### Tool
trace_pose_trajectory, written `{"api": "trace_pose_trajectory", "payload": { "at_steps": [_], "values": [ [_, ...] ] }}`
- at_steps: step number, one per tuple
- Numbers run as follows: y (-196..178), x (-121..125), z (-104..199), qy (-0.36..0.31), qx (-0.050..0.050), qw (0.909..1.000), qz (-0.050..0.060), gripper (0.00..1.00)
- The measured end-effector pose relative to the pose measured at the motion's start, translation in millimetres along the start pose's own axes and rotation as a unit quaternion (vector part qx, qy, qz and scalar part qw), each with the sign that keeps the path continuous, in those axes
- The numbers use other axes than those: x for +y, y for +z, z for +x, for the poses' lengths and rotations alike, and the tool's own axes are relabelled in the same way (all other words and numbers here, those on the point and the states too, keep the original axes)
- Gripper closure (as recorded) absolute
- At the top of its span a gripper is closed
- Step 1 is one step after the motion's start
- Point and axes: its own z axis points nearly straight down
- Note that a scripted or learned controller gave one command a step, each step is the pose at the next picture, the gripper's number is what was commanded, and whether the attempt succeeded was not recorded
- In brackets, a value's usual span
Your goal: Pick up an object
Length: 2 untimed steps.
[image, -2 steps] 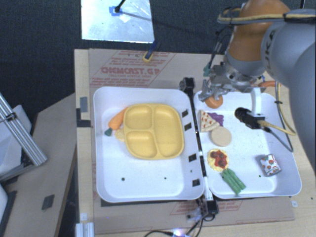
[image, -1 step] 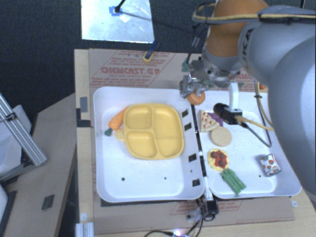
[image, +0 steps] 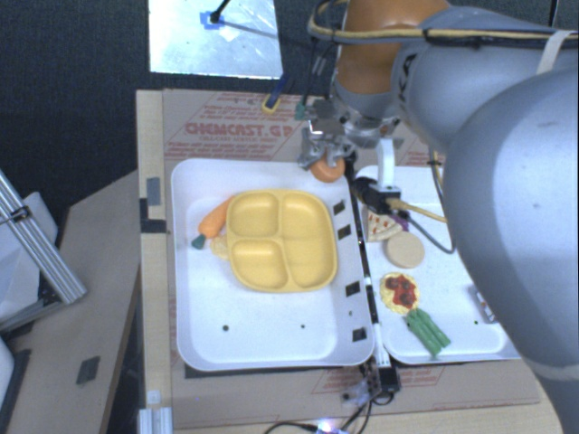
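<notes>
My gripper (image: 324, 152) hangs over the back right corner of the left bin (image: 194, 269), under the orange wrist band. Directly below it, touching its tip, is a small round orange object (image: 328, 171) at the bin's back rim. A yellow divided plate (image: 276, 240) lies in the middle of the left bin, with a carrot (image: 214, 217) against its left edge. The right bin (image: 470, 333) holds a pizza slice (image: 382, 224), a round tan biscuit (image: 404, 250), a red-topped disc (image: 400, 290) and a green pod (image: 427, 330).
The grey arm covers the right bin's back and right side. A black divider (image: 362, 260) runs between the bins. A small green piece (image: 197, 240) lies by the carrot. Cardboard (image: 226, 125) lies behind the bins, and a shiny plate (image: 213, 25) farther back.
</notes>
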Motion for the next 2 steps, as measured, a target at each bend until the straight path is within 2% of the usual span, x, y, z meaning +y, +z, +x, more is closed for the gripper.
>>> {"api": "trace_pose_trajectory", "payload": {
  "at_steps": [2],
  "values": [
    [-13.3, -2.5, -6.3, 0.002, -0.001, 1.0, 0.0, 1.0]
  ]
}}
